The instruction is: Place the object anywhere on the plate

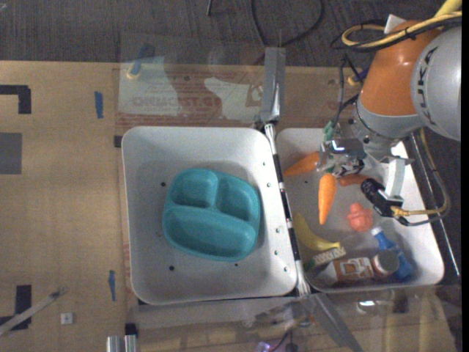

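Observation:
A teal divided plate lies in the left white bin, slightly left of its middle. My gripper hangs over the upper part of the right bin. Just below it lies an orange carrot, pointing down, its top end close to the gripper. A second orange carrot lies to the gripper's left, by the bin's wall. The wrist hides what is directly under the gripper.
The right bin also holds a yellow banana, a pink toy, a blue-capped bottle and a printed packet along its front. A metal divider separates the bins. Cables trail from the arm at the right.

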Controlling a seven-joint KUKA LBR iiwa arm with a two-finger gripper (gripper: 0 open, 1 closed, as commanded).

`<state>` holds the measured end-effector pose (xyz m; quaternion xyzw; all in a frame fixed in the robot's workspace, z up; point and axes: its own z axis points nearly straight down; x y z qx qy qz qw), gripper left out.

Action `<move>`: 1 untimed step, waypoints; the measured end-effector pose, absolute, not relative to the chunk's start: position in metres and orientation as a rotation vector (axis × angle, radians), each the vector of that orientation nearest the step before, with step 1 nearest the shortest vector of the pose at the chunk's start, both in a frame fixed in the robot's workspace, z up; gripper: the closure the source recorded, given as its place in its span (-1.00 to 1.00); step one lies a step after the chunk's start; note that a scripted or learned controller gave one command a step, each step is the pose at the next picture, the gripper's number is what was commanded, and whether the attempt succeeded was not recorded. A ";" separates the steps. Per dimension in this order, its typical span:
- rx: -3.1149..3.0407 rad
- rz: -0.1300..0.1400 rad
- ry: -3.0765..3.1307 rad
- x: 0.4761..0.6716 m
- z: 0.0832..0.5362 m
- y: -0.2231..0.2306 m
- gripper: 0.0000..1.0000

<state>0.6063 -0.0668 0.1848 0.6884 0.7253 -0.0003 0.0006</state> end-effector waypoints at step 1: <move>2.173 0.002 2.266 0.620 0.185 -0.004 1.00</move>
